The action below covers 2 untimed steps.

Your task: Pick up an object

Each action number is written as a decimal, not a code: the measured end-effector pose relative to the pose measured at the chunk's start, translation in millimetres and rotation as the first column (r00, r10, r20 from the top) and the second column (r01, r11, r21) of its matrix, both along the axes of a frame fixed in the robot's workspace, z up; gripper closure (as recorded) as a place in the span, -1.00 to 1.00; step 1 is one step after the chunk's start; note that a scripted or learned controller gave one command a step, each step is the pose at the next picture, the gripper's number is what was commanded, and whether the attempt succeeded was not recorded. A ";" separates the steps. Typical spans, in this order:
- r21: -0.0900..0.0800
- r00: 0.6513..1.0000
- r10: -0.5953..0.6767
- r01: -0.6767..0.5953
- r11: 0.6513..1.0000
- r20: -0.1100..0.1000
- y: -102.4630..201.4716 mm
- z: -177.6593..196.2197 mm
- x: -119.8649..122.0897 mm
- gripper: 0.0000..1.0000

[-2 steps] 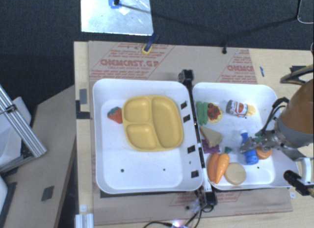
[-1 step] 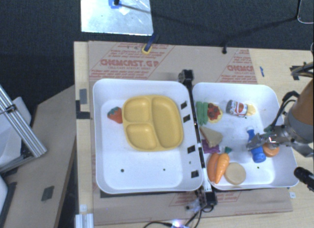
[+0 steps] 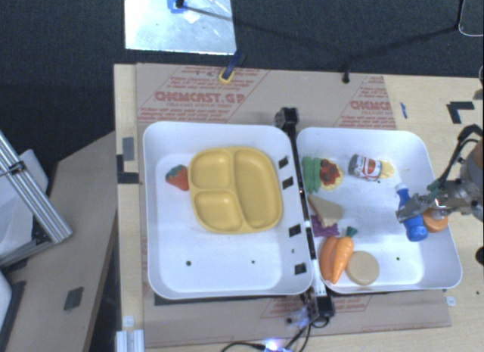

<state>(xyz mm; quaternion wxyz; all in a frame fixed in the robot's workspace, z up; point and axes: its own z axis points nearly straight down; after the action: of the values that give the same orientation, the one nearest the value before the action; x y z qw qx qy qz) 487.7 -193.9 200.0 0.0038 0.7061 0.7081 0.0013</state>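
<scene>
fingers' state can't be told; gripper (image 3: 414,208) sits over blue bottle (image 3: 411,220) at the right bin's (image 3: 393,144) right wall, orange disc (image 3: 435,222) touching bottle, carrot (image 3: 337,256) toward the bin's lower left.

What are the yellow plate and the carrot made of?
The yellow plate looks like hard plastic: smooth, evenly coloured, with moulded sections. The carrot seems to be toy plastic too, slightly shiny and plain orange, though it could be rubber.

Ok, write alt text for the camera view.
The gripper hovers over a blue bottle in the right bin, near a carrot. The left bin holds a yellow tray.
</scene>
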 end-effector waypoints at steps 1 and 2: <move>0.001 1.000 0.001 -0.001 1.000 -0.001 -0.6 26.1 1.8 1.00; 0.003 1.000 0.007 -0.007 1.000 -0.002 40.6 31.5 26.3 1.00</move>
<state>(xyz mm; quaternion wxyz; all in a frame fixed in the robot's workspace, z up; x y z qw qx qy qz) 514.0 -153.4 231.6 0.0019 0.7038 0.7104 0.0018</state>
